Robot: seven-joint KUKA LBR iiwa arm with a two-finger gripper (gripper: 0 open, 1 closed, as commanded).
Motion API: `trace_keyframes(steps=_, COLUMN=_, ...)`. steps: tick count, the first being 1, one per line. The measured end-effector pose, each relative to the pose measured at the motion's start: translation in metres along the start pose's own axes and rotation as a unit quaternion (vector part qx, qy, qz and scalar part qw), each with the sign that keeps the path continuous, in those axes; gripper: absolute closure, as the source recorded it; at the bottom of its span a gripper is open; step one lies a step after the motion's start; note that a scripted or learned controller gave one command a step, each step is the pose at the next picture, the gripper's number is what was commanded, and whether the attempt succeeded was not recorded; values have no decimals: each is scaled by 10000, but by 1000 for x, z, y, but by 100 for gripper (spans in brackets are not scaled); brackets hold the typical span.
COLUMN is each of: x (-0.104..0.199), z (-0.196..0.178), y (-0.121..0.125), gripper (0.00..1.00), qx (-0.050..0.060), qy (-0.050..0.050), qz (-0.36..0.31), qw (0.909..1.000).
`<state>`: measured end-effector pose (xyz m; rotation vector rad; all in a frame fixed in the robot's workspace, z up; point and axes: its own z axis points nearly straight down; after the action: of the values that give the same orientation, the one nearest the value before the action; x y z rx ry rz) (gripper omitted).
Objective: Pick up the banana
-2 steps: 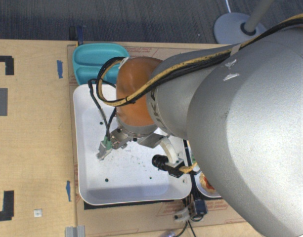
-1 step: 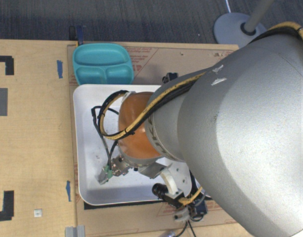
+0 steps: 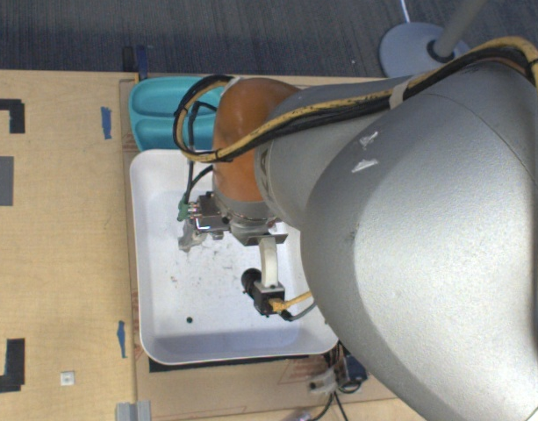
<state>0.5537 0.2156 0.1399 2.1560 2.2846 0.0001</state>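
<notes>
My gripper (image 3: 192,232) hangs low over the upper middle of the white bin (image 3: 159,261), below the arm's orange band (image 3: 242,139). It is small and metallic from this angle. The grey arm (image 3: 409,235) is very close to the camera and hides the bin's right part and everything further right. The bare bin floor to the left of and below the gripper shows only scuff marks and a small dark speck (image 3: 190,320).
A turquoise moulded thing (image 3: 159,112) lies just beyond the bin's far edge. The tan bench (image 3: 58,235) stretches to the left with black marks and bits of blue tape (image 3: 106,123). A grey round stand base (image 3: 413,51) sits on the floor behind.
</notes>
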Motion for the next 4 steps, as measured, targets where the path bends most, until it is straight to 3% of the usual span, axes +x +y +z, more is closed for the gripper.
trace_keyframes(steps=1, x=-54, z=-94, y=-23, gripper=0, qx=-6, qy=-1, qz=-1384, qw=9904)
trace_keyframes(steps=2, x=-127, z=-94, y=-45, gripper=0, qx=7, qy=3, qz=-2439, qw=9698)
trace_keyframes(steps=3, x=-75, z=55, y=-79, gripper=0, qx=10, qy=8, qz=-2448, qw=9696)
trace_keyframes(steps=4, x=-1, z=53, y=-42, gripper=0, qx=-27, qy=8, qz=-2977, qw=9547)
